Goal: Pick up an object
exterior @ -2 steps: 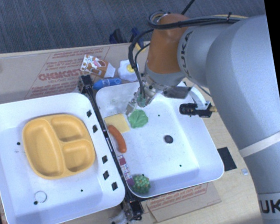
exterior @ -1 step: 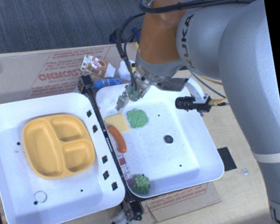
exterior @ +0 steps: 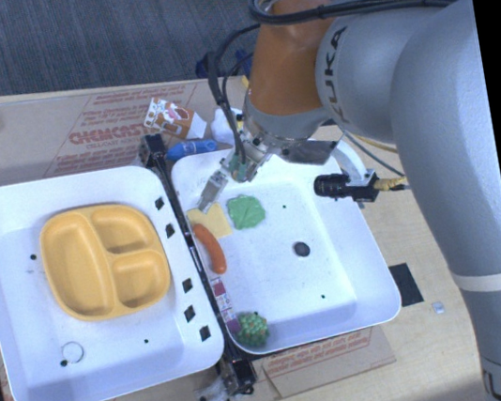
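Note:
My gripper [exterior: 228, 178] hangs over the far-left corner of the right bin [exterior: 357, 267], its fingers spread apart with nothing between them. Just below it lie a green lettuce-like piece [exterior: 245, 212] and a yellow cheese slice [exterior: 208, 222]. An orange sausage [exterior: 211, 249] rests along the bin's left wall. Further toward the front are a narrow wrapped stick [exterior: 221, 297] and a green bumpy ball [exterior: 251, 328] in the front-left corner. A small dark disc [exterior: 302, 250] sits mid-bin.
The left bin [exterior: 23, 376] holds a yellow divided plate [exterior: 105, 259] and a small clear ring [exterior: 71, 351]. Behind the bins lie a blue object [exterior: 189, 148] and a snack packet [exterior: 165, 116] on cardboard. The arm's big grey body fills the right side.

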